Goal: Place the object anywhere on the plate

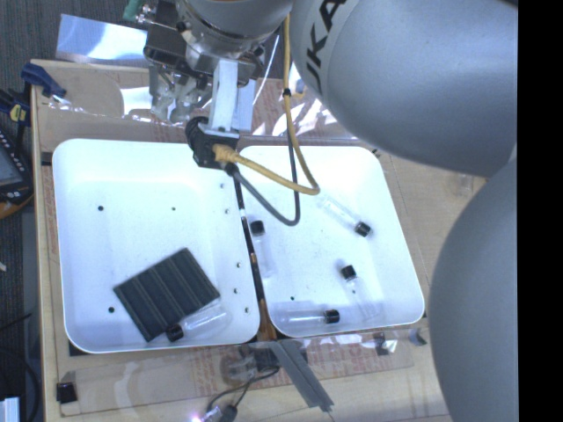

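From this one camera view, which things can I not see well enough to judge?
- Gripper: sits above the far rim of the left bin; glare and the arm's wrist hide its tips, so whether anything is held is unclear.
- Far right corner of the right bin: covered by the grey arm.
- Clear vials: transparent on white, only the black caps read clearly.
- Dark ridged plate: a vial overlaps its near edge.

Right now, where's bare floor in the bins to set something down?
Left bin: the upper half is bare, above the dark ribbed plate. A vial sits at the plate's lower corner. Right bin: crowded, four vials scattered, cable draped over the top.
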Action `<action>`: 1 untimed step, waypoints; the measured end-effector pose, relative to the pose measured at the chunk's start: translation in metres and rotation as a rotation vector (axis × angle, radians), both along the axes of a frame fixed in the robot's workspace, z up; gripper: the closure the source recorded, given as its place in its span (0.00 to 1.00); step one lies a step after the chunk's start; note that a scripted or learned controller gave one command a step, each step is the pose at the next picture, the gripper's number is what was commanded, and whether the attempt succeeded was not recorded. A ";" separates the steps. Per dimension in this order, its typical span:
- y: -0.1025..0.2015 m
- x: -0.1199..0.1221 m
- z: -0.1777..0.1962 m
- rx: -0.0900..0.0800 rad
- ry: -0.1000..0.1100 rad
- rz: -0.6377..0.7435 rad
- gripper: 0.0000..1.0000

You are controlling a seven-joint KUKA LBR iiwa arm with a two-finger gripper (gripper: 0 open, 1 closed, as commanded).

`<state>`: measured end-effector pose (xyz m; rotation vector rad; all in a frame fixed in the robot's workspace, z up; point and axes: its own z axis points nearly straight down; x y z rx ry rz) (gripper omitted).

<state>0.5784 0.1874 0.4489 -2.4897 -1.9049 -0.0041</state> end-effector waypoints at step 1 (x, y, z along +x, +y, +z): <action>0.003 0.000 0.009 0.002 0.000 0.011 1.00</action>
